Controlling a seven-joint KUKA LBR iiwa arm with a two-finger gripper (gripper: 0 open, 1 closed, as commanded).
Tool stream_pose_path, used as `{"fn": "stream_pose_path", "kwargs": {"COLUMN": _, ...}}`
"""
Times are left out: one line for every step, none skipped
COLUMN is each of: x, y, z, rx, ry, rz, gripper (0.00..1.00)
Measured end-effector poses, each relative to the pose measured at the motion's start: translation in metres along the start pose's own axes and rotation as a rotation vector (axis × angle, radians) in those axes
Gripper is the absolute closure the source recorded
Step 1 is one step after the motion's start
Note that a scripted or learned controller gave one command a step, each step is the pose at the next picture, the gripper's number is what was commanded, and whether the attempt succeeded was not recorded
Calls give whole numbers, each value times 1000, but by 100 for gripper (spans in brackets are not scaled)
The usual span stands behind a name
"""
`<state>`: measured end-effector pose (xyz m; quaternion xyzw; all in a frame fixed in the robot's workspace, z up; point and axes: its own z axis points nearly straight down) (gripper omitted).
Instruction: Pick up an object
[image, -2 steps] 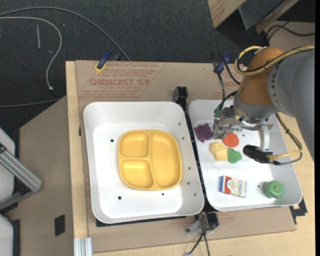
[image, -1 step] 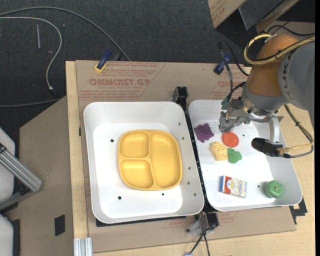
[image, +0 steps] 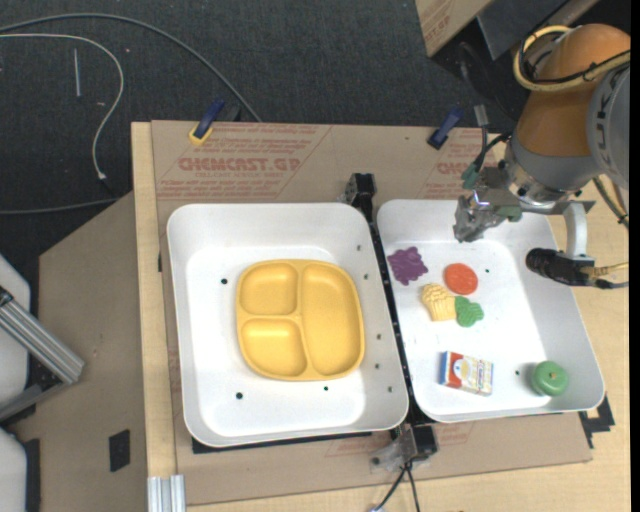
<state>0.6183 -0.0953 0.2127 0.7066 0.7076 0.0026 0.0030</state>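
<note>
While the gripper hovers at the right bin's far edge, grip state unreadable, we see nothing picked.

On the brown cardboard sheet that lies under my two bins, I can read red printed letters "CHEMCAST GP" just behind the left bin. The same red print appears again on this sheet behind the right bin, but there I cannot read it. The small box in the right bin has a printed face, too small to read.
</note>
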Motion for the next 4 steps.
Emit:
{"fn": "stream_pose_path", "kwargs": {"x": 0, "y": 1, "z": -28, "rx": 3, "ry": 1, "rz": 0, "gripper": 100}}
{"fn": "stream_pose_path", "kwargs": {"x": 49, "y": -14, "z": -17, "rx": 12, "ry": 4, "rz": -4, "gripper": 100}}
{"fn": "stream_pose_path", "kwargs": {"x": 93, "y": -22, "z": -21, "rx": 10, "ry": 4, "rz": -4, "gripper": 100}}
{"fn": "stream_pose_path", "kwargs": {"x": 139, "y": -36, "z": -20, "rx": 12, "ry": 4, "rz": -4, "gripper": 100}}
